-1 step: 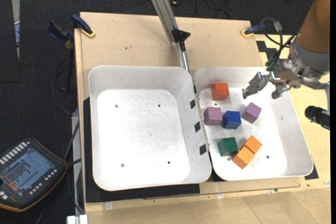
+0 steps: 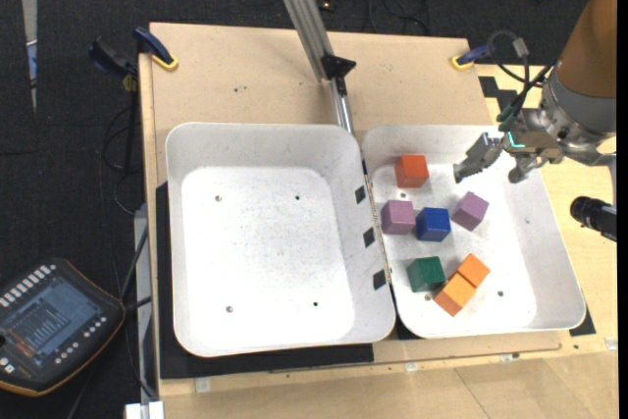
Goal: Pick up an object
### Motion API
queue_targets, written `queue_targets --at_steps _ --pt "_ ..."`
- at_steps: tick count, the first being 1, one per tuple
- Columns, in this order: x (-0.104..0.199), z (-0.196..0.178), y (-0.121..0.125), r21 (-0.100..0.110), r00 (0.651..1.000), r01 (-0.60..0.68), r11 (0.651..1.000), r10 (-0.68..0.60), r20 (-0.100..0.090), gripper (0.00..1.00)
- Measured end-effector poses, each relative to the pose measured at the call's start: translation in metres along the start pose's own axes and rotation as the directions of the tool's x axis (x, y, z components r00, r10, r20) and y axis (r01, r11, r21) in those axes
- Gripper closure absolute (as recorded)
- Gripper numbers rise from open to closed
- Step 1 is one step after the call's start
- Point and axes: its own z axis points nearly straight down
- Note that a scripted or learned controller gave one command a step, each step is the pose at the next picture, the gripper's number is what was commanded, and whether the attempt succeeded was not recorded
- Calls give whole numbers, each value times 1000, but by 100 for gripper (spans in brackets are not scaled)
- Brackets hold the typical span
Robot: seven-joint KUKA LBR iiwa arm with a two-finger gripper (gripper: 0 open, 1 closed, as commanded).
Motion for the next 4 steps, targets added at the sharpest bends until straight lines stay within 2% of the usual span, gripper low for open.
queue_targets --at_steps 2,3,4 --pt "-11 119 9 6 1000 -2 1000 2 -1 0" --pt "-11 163 10 5 1000 -1 1000 1 -1 0" --pt "-11 150 12 0 1000 -2 1000 2 -1 100"
